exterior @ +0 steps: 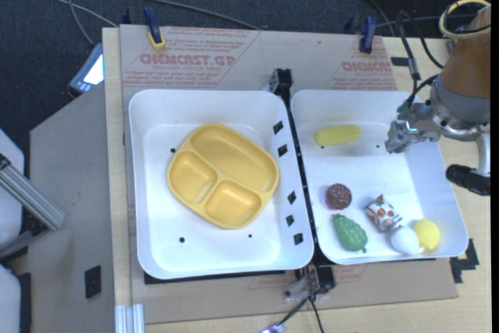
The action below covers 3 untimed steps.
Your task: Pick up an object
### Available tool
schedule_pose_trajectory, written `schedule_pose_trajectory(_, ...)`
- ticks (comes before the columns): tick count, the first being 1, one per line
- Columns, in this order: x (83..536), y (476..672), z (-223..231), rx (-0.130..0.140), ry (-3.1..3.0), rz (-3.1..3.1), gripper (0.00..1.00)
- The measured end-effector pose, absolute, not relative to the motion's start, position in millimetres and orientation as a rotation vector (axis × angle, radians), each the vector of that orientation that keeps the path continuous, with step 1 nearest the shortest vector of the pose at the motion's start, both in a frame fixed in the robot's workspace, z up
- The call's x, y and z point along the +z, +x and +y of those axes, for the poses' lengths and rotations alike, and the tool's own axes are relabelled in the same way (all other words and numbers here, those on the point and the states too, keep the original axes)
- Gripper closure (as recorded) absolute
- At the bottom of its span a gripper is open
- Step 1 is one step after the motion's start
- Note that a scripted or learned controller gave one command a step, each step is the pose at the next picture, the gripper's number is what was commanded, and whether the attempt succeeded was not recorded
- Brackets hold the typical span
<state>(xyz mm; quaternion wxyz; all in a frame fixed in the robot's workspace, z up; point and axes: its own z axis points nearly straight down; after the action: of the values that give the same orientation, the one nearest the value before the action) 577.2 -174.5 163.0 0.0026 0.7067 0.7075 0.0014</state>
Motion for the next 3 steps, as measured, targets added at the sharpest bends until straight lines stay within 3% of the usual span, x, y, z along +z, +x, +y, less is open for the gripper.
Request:
schedule_pose_trajectory(2,256.5,590.7,-172.4,0.005,2.216,2.219,1.0)
schedule_pose_trajectory(3,256.9,568.8,-116.4,0.001,2.218,2.231,1.0)
